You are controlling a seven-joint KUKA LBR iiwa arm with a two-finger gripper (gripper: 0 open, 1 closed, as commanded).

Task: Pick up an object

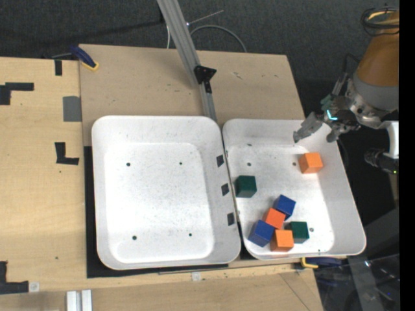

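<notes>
A wooden tabletop (162, 83) on dark flooring bears two white bins. The pincer (316, 126), grip state unclear, hovers over the right bin (259, 138), just above an orange cube (310, 162).

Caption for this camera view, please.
Gripper above the right bin's far corner, near a lone orange cube.

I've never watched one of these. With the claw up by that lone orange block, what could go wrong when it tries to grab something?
The gripper sits above the lone orange cube, which lies near the right bin's far wall, so a slightly off descent may nudge it away. The other cubes huddle touching each other; reaching there might catch two or scatter them.
</notes>
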